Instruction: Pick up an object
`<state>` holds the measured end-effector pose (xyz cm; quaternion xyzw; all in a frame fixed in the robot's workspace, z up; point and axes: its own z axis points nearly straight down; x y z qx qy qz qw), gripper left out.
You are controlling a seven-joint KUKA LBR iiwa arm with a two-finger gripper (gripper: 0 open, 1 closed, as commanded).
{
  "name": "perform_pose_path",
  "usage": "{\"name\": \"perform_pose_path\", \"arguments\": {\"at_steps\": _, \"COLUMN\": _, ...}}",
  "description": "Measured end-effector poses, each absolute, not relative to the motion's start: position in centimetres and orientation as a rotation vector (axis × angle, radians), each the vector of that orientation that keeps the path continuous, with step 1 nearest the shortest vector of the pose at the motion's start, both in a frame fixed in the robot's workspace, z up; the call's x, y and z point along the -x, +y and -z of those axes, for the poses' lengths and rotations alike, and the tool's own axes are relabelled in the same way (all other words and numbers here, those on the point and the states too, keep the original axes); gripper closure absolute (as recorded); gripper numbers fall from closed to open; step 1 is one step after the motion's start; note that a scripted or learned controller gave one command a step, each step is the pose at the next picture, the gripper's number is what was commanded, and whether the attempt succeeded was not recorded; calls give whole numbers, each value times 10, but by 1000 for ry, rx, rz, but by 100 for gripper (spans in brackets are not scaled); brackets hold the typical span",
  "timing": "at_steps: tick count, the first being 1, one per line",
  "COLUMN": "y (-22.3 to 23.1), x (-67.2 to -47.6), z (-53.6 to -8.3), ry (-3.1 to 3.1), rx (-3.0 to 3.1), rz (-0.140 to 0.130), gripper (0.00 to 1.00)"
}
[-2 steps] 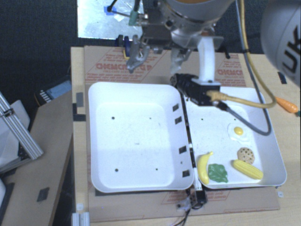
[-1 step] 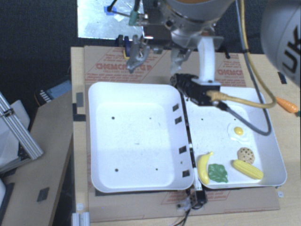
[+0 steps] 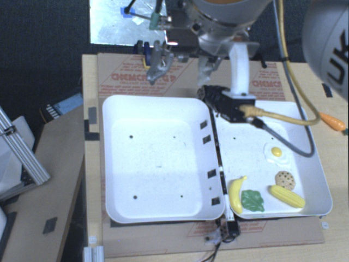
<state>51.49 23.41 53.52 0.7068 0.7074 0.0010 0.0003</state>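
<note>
Camera view: two shallow white bins sit side by side on the counter (image 3: 65, 146). The left bin (image 3: 158, 160) shows its bare white floor with a few small dark dots. The right bin (image 3: 322, 198) carries five items, all grouped in its near half. A fried-egg toy (image 3: 276, 153) lies toward the right side, with a round cookie (image 3: 284, 179) just below it. A yellow corn cob (image 3: 287, 196) rests near the front right corner, tilted. A banana (image 3: 236, 194) lies against the divider between the bins, and a green leafy piece (image 3: 252, 201) sits just beside it, touching or nearly so.

The arm (image 3: 229, 4) enters from the top right, its orange band visible at the frame's upper edge. The claw (image 3: 159, 70) hangs above the back rim of the left bin, over the printed cardboard, well apart from all five items. Its metal fingers appear close together with nothing seen between them. A yellow cable (image 3: 286, 119) runs from a black fitting (image 3: 229, 105) across the right bin's far half.
</note>
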Motion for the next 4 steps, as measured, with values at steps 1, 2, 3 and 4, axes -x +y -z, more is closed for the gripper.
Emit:
{"name": "perform_pose_path", "arguments": {"at_steps": 1, "y": 234, "x": -515, "z": -535, "ry": 2222, "rx": -2220, "rz": -3, "gripper": 0}}
{"name": "perform_pose_path", "arguments": {"at_steps": 2, "y": 234, "x": -515, "z": -535, "ry": 2222, "rx": -2220, "rz": -3, "gripper": 0}}
{"name": "perform_pose_path", "arguments": {"at_steps": 3, "y": 234, "x": -515, "z": -535, "ry": 2222, "rx": -2220, "rz": -3, "gripper": 0}}
{"name": "perform_pose_path", "arguments": {"at_steps": 4, "y": 234, "x": -515, "z": -535, "ry": 2222, "rx": -2220, "rz": -3, "gripper": 0}}
